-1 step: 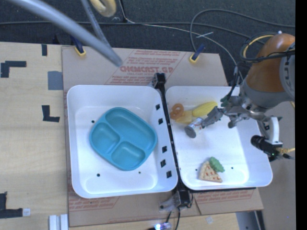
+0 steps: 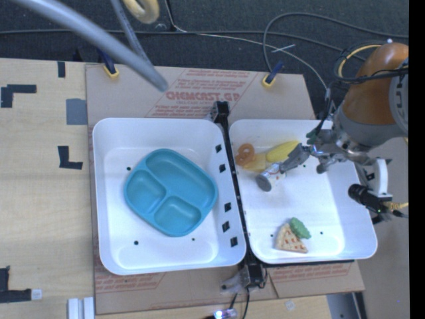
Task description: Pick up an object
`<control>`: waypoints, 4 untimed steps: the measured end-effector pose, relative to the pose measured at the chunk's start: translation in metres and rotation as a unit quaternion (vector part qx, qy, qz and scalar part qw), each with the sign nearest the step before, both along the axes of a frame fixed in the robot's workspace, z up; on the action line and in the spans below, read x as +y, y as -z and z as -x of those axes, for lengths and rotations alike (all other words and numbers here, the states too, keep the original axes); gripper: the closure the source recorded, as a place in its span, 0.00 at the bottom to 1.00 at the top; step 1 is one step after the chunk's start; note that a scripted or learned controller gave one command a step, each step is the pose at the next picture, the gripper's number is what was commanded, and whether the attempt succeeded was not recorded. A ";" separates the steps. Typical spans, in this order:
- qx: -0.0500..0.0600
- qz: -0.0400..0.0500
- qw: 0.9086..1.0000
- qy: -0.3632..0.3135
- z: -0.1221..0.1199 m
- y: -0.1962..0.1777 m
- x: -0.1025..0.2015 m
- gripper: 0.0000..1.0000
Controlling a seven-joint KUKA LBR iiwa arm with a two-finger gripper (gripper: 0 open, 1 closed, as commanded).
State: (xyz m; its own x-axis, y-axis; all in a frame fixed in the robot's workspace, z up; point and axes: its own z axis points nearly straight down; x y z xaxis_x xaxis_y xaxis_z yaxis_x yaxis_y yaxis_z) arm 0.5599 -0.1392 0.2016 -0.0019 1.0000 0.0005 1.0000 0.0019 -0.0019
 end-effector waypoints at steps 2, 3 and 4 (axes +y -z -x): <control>0.001 0.001 1.000 0.000 0.004 0.114 -0.007 0.00; 0.000 0.000 1.000 0.000 0.004 0.101 -0.007 1.00; -0.003 0.001 1.000 0.001 0.007 0.044 -0.015 1.00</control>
State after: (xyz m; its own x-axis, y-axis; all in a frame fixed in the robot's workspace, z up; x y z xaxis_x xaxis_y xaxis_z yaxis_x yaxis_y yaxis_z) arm 0.5530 -0.1543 0.1576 0.0002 1.0000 -0.0013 1.0000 -0.0002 0.0034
